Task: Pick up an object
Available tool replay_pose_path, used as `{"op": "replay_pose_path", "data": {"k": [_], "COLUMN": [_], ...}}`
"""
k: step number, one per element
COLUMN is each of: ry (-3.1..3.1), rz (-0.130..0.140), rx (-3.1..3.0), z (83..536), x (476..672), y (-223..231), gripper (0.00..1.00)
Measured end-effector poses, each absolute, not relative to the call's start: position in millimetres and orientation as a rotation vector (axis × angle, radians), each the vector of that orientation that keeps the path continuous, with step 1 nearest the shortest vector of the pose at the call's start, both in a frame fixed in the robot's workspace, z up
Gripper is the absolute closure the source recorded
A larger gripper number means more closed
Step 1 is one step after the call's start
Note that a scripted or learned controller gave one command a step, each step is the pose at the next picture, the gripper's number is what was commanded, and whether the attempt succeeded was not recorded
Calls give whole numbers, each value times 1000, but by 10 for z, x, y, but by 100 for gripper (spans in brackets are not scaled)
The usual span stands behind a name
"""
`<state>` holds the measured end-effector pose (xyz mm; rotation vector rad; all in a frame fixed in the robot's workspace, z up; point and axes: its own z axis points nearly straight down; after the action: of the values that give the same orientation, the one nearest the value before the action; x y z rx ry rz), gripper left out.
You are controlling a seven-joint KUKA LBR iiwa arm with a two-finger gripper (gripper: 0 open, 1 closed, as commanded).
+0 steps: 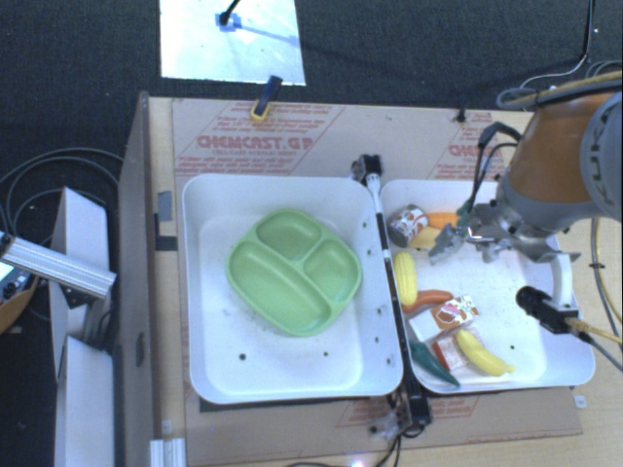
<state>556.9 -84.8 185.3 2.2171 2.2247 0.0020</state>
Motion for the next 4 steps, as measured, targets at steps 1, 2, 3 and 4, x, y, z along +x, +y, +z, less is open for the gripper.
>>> {"op": "replay_pose_path", "data": {"k": [1,2,3,4], "ry": [2225,2216,2215,2215], "rz": [-5,18,22,24], "rx": [2225,2215,2209,2207], "z": [1313,885,1013,1112], "x": [5145,5370,5380,5384], "y": [-828,-1097,-1087,-1087], "gripper": [0,0,100,100]}}
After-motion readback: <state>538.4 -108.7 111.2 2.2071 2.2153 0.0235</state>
